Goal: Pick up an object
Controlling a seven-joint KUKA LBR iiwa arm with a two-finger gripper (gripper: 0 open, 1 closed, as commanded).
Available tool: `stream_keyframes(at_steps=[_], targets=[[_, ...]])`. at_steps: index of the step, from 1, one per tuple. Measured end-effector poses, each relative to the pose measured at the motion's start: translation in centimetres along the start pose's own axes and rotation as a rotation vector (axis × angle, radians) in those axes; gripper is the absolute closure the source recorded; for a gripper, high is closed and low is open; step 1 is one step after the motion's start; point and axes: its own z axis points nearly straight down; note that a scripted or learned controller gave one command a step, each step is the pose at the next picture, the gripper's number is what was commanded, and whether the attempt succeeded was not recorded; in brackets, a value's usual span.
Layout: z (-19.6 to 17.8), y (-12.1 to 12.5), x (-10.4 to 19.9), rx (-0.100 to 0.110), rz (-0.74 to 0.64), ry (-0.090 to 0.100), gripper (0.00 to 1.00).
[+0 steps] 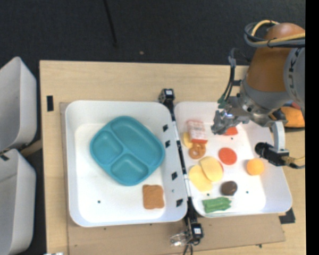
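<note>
My gripper (223, 123) hangs over the back middle of the right bin (274, 195), just above a red piece (231, 132) that it partly hides. In that bin lie a red-and-white packet (195, 130), a small donut (196, 151), a red disc (227, 155), an orange ball (254, 167), two yellow pieces (206, 173), a dark brown round piece (229, 187) and a green piece (217, 204). The left bin (80, 206) holds a teal divided plate (127, 149) and a brown toast slice (153, 196).
The grey arm with its orange band (268, 70) enters from the right over the right bin's back edge. Black clips (166, 95) sit along the divider between the bins. White blocks (8, 108) stand at the far left of the bench.
</note>
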Motion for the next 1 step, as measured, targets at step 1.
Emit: stream_keyframes(at_steps=[1], targets=[[0.68,-1.82,4.36,0.000,0.001,0.000,1.00]])
